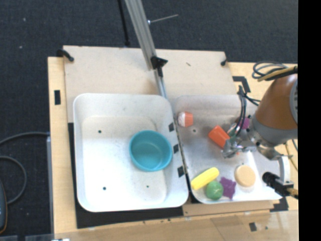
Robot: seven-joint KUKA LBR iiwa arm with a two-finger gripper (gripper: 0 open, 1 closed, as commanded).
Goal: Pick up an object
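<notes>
A grey robot arm (273,117) with an orange band reaches into the right-hand white bin (200,104) on the desk (57,149), its gripper (230,149) low beside an orange block (218,135) near the bin's middle; whether the jaws stand apart or together cannot be told. Along the bin's near edge lie a yellow cylinder (204,177), a green ball (214,190), a purple toy (228,187) and a pale tan disc (246,175). A small orange-and-white object (185,118) sits near the bin's far left corner. A round blue bowl (150,150) rests in the left bin (100,114), toward its right edge.
</notes>
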